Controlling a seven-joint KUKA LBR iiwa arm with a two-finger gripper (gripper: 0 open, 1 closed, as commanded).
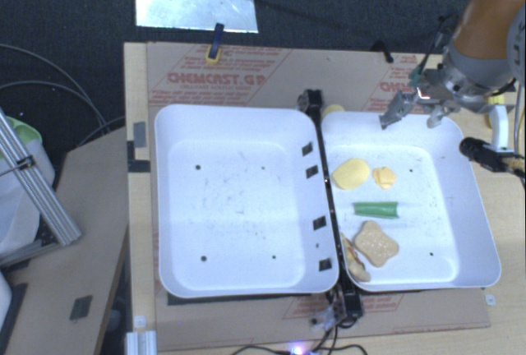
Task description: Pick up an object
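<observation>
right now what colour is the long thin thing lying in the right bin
Green. The long thin piece shows in the camera view, lying between the yellow pieces and the tan bread-like piece.

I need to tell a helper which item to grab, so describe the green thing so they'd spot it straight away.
Look at the right-hand white bin, the one holding small food-like items. Near its middle lies a short green bar, flat and lengthwise across the bin, just below the yellow round piece and above the tan toast-shaped piece. It is the only green item.

right bin holds four items; left bin beside it; claw above right bin's far edge.
</observation>
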